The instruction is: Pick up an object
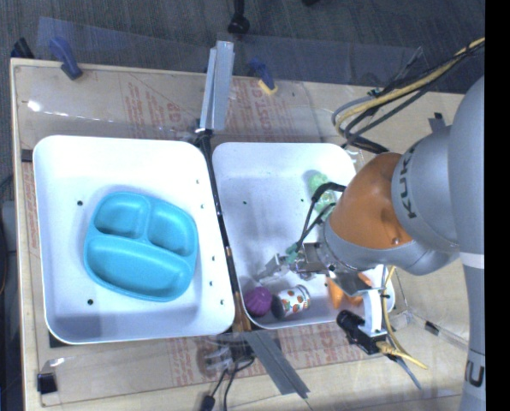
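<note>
My gripper (281, 264) hangs low over the right bin (255, 187), near its front half, below the grey arm with the orange band (366, 212). Just in front of it lie a purple round object (257, 300) and a small patterned can (292, 302) on its side, close together at the bin's near edge. An orange object (335, 291) lies partly under the wrist. A green object (316, 181) shows at the bin's far right, partly hidden by the arm. I see nothing held in the gripper.
The left bin (58, 178) holds a blue divided plate (141, 245). A metal bar (215, 88) stands at the back between the bins. Cables (383, 105) trail behind the right bin. A bracket (268, 358) juts out at the bench's front.
</note>
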Motion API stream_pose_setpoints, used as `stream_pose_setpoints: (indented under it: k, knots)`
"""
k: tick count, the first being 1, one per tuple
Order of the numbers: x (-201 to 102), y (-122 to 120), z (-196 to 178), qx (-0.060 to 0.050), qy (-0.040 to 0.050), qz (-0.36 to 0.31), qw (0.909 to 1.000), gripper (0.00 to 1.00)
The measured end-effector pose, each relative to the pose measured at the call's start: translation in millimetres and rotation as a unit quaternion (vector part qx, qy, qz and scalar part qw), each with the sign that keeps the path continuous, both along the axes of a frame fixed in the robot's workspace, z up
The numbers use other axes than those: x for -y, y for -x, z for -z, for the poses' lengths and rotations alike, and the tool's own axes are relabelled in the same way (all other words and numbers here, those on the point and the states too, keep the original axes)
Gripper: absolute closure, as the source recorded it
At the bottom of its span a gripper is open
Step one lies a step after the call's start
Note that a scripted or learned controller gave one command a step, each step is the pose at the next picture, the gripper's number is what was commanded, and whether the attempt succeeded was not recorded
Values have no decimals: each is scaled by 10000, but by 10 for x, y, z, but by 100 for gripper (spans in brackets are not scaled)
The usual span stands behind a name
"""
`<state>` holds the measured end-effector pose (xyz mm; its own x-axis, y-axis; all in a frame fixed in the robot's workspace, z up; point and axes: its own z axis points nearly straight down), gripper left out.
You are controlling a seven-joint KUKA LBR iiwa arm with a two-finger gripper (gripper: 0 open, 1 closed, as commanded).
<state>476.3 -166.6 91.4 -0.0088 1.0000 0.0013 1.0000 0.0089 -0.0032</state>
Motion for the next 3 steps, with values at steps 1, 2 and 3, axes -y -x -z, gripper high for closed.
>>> stream_pose_setpoints:
  k: [1, 2, 3]
  knots:
    - [-152, -372, 2, -4, 1, -1, 10000, 0]
    - [-388, 5, 2, -3, 1, 10, 10000, 0]
    - [-387, -636, 3, -4, -3, 11, 10000, 0]
